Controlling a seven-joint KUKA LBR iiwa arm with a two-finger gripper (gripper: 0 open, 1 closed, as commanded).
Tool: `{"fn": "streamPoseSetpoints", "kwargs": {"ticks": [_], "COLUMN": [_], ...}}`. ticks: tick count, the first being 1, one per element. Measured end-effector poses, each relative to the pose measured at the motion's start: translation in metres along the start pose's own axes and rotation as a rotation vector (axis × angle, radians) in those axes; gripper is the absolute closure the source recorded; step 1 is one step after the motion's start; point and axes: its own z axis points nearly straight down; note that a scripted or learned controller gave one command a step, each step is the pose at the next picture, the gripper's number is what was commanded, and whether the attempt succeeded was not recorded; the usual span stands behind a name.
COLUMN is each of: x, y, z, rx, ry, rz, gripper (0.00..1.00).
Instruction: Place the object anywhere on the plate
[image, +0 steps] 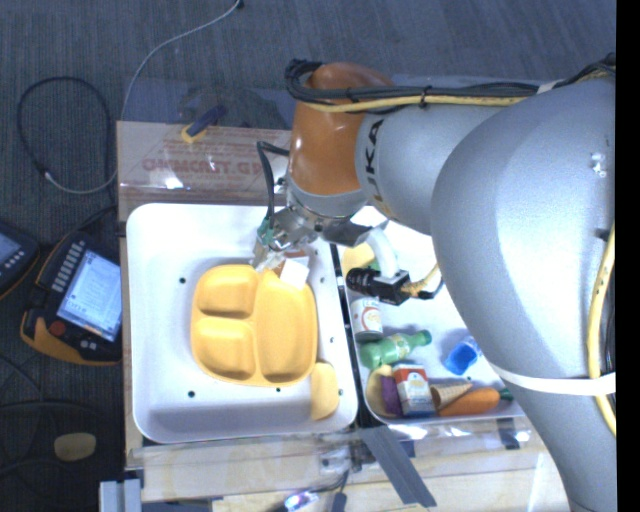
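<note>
The gripper (275, 243) hovers at the far edge of the yellow plate (255, 322), finger state impossible to tell; release over the plate likely comes next.

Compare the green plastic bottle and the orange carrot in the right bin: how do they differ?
The green plastic bottle is green and lies nearer the middle of the right bin; the orange carrot is orange, tapered to a point, and lies by the bin's near rim. The bottle is blunt at both ends, the carrot pointed at one. Both lie on their sides, roughly crosswise.
</note>
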Motion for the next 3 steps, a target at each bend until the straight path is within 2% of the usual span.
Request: {"fn": "streamPoseSetpoints", "kwargs": {"ticks": [1,2,3], "x": [0.0007,0.0019,0.0022], "y": [-0.0293,-0.0288,-0.0281], "z": [0.0212,0.0211,0.0147], "rx": [-0.001,-0.002,-0.001], "ry": [0.000,0.001,0.005], "rz": [-0.265,-0.267,-0.266], "gripper": [1.00,0.00,1.00]}}
